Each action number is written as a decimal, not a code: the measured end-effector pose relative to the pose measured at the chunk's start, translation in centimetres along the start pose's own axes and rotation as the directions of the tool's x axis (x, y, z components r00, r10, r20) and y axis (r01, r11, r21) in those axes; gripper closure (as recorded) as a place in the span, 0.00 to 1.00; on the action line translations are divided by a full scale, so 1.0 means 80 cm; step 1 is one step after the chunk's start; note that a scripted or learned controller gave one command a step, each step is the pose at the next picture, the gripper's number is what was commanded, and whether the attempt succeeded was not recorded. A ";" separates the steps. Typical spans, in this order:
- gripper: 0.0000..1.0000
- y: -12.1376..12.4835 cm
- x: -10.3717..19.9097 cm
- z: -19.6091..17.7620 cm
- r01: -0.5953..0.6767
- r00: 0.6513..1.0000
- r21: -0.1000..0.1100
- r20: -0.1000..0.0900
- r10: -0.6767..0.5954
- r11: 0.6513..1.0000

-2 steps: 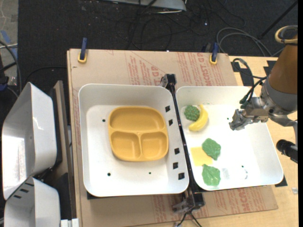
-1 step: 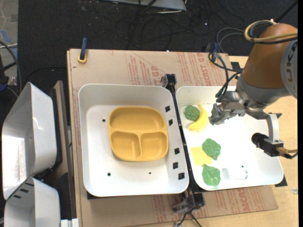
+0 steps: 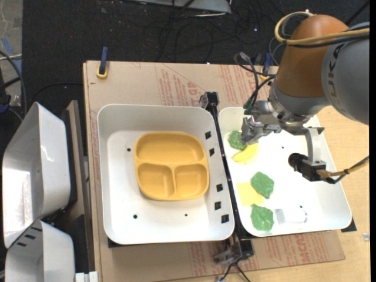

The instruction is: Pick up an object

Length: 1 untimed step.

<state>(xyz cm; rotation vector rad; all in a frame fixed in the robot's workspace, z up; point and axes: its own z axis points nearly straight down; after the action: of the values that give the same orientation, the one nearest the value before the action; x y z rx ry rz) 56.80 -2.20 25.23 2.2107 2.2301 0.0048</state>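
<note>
We record one arm (image 3: 346, 69): smooth grey casing with pale lettering, a rounded orange band (image 3: 305, 54) above the wrist, a yellow cable looped over it, thin dark wires trailing beside. Metallic grey gripper (image 3: 249, 131); a small black unit (image 3: 306, 166) on a white bracket.

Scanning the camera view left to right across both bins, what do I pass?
Left bin → yellow divided tray → clips between the bins → right bin, gripper at its upper left over a green and a yellow piece → black part by the arm.
</note>
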 end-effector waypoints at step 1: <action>1.00 0.026 0.076 0.002 0.001 1.000 0.001 0.000 -0.001 1.000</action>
<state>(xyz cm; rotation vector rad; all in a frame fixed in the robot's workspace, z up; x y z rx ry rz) 58.79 3.88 25.11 2.2104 2.2316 0.0045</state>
